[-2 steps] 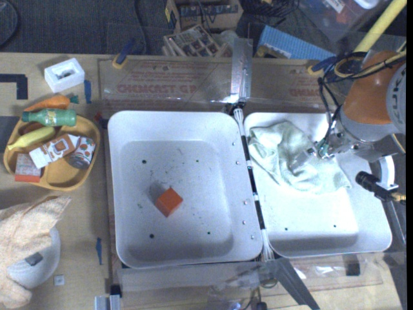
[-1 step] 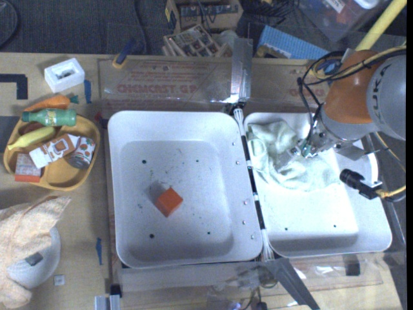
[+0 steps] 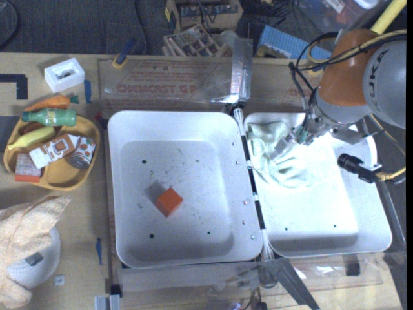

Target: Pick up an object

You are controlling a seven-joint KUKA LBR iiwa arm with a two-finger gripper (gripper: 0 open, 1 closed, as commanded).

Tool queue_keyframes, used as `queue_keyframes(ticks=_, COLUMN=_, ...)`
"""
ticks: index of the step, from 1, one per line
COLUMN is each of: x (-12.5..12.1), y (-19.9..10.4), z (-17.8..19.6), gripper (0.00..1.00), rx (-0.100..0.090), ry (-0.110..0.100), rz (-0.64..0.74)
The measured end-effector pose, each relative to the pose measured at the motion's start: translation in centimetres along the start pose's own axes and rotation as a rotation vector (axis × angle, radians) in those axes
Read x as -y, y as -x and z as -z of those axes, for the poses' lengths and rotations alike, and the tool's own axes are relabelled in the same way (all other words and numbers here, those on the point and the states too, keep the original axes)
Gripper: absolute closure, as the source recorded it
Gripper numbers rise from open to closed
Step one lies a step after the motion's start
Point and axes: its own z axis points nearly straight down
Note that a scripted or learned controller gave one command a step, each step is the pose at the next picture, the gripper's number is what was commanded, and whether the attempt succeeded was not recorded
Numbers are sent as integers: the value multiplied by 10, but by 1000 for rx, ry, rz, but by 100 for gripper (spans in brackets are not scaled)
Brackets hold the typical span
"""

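Pale cloth (image 3: pixel 276 157) lies crumpled at far-left corner of right bin (image 3: pixel 335 231). My gripper (image 3: pixel 288 141) is low over it, fingers look partly open w/ nothing btwn them. Step: approach/grasp. Next: descend, pinch a fold, lift. Orange block (image 3: pixel 170 201) mid left bin (image 3: pixel 129 173).

Yellow bowl (image 3: pixel 64 179) of toy food left of the bins, white box (image 3: pixel 64 74) behind it.
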Motion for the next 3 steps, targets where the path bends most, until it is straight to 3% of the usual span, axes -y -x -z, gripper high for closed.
queue_keyframes(ticks=1, x=-2, y=-32, z=59, gripper=0, rx=1, ry=2, rz=395)
queue_keyframes(ticks=2, x=27, y=-11, z=-32, gripper=0, rx=0, ry=1, rz=288)
queue_keyframes(ticks=3, x=26, y=-8, z=-24, gripper=100, rx=2, ry=5, rz=283)
